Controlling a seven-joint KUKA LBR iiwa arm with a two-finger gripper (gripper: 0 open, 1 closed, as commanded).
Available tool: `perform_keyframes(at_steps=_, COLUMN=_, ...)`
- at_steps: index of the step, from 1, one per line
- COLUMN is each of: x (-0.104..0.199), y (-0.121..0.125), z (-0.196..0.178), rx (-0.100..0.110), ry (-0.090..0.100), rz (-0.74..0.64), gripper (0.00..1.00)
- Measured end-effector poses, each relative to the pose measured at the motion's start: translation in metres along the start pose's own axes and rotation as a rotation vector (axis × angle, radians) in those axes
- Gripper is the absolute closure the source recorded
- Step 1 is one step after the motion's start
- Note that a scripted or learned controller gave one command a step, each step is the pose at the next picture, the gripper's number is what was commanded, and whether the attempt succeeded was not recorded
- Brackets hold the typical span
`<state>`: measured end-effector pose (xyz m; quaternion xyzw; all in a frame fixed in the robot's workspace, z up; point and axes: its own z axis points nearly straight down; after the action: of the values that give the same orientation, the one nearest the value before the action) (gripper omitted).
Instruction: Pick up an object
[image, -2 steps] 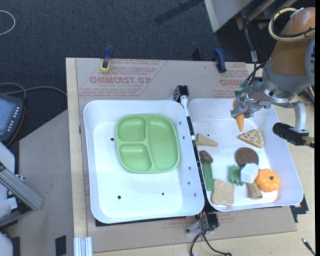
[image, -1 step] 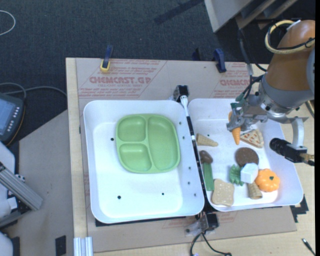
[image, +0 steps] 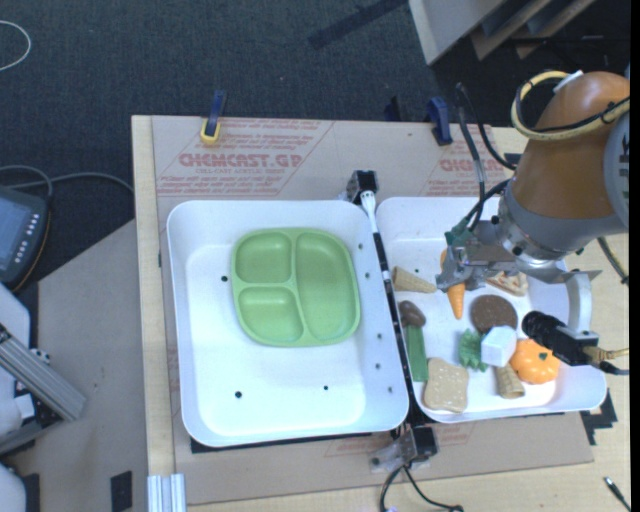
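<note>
My gripper (image: 453, 272) hangs low over the upper middle of the right bin (image: 420, 215), reaching in from the right. An orange carrot (image: 457, 300) lies right under it, with its pointed end toward the front. The gripper body hides the carrot's upper end, so I cannot tell whether it touches the carrot. A tan wedge (image: 412, 281) lies just left of the gripper, and a round brown cookie (image: 493, 314) sits to its lower right.
The right bin also holds a brown piece (image: 411, 314), a green stick (image: 416, 350), a cracker (image: 446, 385), a green leafy piece (image: 470, 350), a white cube (image: 496, 347), an orange pumpkin (image: 534, 362) and a pizza slice (image: 512, 285). In the left bin (image: 200, 330) lies a green divided plate (image: 296, 286).
</note>
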<state>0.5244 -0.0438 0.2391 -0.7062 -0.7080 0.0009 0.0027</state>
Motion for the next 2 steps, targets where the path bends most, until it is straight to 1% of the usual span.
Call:
perform_keyframes(at_steps=1, x=0.042, y=-0.039, z=0.013, rx=0.002, ry=0.000, rz=-0.001, gripper=1.00)
perform_keyframes(at_steps=2, x=0.032, y=-0.040, z=0.005, rx=-0.007, ry=-0.003, rz=0.003, gripper=1.00)
